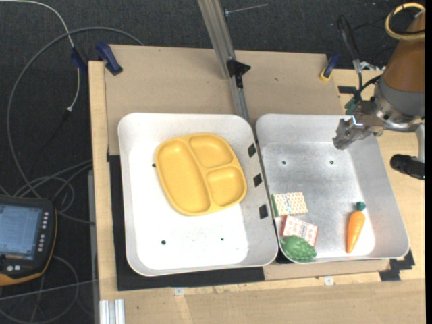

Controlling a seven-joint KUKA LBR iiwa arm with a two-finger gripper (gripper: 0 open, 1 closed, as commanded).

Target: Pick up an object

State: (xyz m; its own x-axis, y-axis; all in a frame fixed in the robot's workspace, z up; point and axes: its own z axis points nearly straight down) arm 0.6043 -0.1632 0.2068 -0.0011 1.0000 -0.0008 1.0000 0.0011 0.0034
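In the right bin (317,174) lie an orange toy carrot (355,227) near the right wall, a small patterned packet (289,202), a red and white packet (300,230) and a green leafy toy (298,248) at the front edge. My gripper (346,135) hangs over the far right part of this bin, well behind the carrot and apart from every object. Nothing shows between its fingers.
The left bin (189,248) holds a yellow divided plate (199,173). A metal post (223,39) rises between the bins at the back. Blue clamps (108,58) grip the bench's far corners. A tablet (23,238) and cables lie on the floor at the left.
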